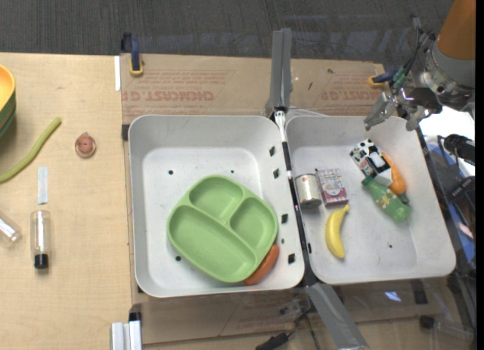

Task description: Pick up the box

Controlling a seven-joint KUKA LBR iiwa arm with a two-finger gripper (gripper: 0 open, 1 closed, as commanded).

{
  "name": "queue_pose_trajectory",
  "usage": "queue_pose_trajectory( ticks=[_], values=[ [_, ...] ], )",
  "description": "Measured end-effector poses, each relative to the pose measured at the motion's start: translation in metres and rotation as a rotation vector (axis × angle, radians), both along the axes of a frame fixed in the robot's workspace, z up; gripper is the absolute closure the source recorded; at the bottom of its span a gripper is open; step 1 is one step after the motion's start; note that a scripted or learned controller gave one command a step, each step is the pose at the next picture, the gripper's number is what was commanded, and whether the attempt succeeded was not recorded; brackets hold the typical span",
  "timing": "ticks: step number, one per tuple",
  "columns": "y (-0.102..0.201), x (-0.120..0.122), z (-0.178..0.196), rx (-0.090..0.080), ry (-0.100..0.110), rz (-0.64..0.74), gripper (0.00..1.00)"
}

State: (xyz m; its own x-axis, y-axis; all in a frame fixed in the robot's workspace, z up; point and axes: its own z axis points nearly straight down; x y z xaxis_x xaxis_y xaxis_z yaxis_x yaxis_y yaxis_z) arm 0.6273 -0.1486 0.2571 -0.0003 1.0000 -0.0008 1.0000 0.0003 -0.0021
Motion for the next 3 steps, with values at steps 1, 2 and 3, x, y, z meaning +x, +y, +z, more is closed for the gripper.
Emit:
queue_pose_trajectory(
  ticks=[1,2,3],
  values=[
    [0.076,-0.028,-0.067,0.0,0.003,-0.074,0.0],
    [0.051,-0.05,-0.149,-0.002,0.0,0.044,0.0],
    [0.044,-0.048,-0.163,-0.006,-0.007,0.074,0.0]
  ],
)
